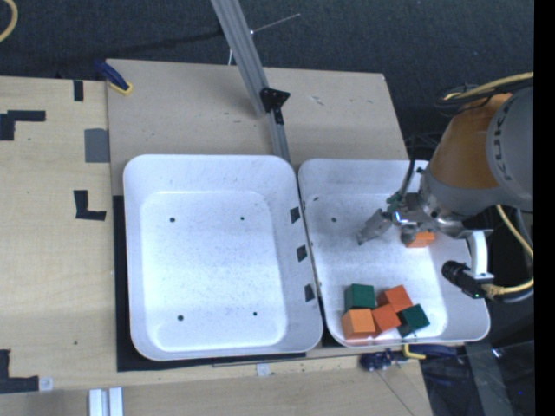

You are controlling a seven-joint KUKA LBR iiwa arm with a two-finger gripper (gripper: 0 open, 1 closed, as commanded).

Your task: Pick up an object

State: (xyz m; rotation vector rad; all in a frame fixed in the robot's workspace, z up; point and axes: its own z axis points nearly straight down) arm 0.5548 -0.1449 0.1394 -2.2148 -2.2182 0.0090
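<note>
Orange, the block beside the gripper is sitting near the right bin's wall, risking a miss; finger state is impossible to tell.

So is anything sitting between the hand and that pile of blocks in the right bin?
Nothing visible does. The hand hangs over bare bin floor, and the pile of blocks lies toward the near edge with open white floor between. One orange block sits apart, under the wrist.

Orange block in right bin's far part; orange and green blocks clustered at near edge.
</note>
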